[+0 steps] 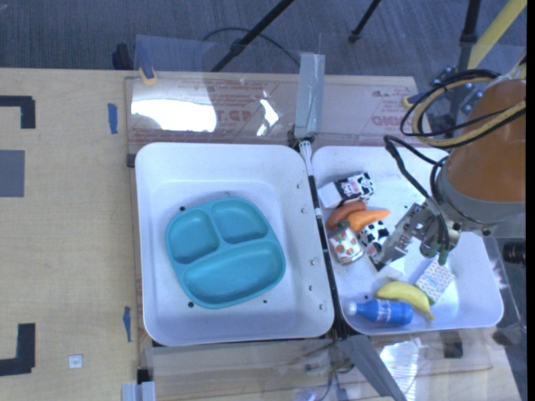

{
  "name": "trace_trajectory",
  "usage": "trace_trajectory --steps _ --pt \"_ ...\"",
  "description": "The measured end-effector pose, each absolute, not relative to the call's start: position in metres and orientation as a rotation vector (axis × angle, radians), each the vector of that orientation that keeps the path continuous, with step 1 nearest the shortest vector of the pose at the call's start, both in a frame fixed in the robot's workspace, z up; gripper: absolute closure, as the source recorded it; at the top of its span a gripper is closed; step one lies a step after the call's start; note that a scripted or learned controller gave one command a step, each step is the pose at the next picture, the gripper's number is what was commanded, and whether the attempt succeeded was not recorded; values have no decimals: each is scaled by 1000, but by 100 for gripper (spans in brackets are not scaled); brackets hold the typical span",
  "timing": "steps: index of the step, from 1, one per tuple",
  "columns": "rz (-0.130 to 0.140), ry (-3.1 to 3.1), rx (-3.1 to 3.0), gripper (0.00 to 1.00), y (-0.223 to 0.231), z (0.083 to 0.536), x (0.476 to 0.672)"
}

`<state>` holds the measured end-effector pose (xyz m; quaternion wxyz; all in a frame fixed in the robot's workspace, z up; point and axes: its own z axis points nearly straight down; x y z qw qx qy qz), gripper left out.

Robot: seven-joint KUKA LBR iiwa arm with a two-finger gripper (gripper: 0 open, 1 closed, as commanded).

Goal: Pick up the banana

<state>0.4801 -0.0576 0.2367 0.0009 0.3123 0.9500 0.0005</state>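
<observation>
While jaws (399, 242) hover, banana (406, 295) lies below.

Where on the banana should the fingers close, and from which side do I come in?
Grip the banana across its thick middle, probably coming from above. It lies flat, curved, with the blue bottle close along its near side and a checked packet by its right end, so close the gripper fingers across the narrow width.

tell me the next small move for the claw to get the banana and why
Probably shift the claw toward the bin's near edge and lower it over the banana. It now hangs above the toys beside the carrot, while the banana lies apart, against the blue bottle.
</observation>
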Motion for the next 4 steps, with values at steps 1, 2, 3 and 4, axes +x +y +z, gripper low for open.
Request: trace_trajectory --steps 1,2,3,4 --pt "4 2977 982 100 -58 247 481" --pt "4 2977 982 0 -58 247 481" --pt "0 2865 1290 0 -176 128 479" --pt "1 2873 1264 0 -107 201 481"
